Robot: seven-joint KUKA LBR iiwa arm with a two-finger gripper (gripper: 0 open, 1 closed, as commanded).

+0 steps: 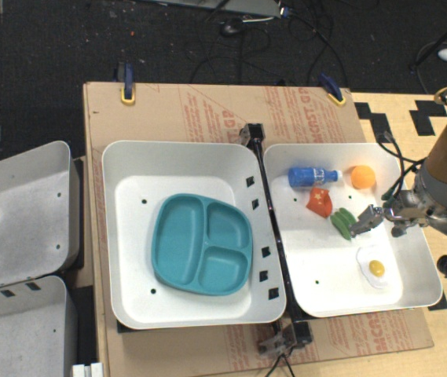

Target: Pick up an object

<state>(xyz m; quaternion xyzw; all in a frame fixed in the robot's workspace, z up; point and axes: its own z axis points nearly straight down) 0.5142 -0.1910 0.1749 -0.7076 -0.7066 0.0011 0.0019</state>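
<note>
The right bin [325, 289] holds a blue bottle [311, 177], an orange ball [362, 177], a red piece [320, 203], a green piece [342, 223] and a toy fried egg [374, 270]. My gripper [367, 221] reaches in from the right and sits low in this bin, right beside the green piece's right end and above the egg. Whether it touches the green piece is unclear. The grey arm [443, 175] stands over the bin's right rim.
The left bin [129, 234] holds a teal divided plate [203, 244]. A black divider [270, 226] runs between the bins. Folded white panels [19, 210] lie off the bench to the left. Clamps and cables sit at the back edge.
</note>
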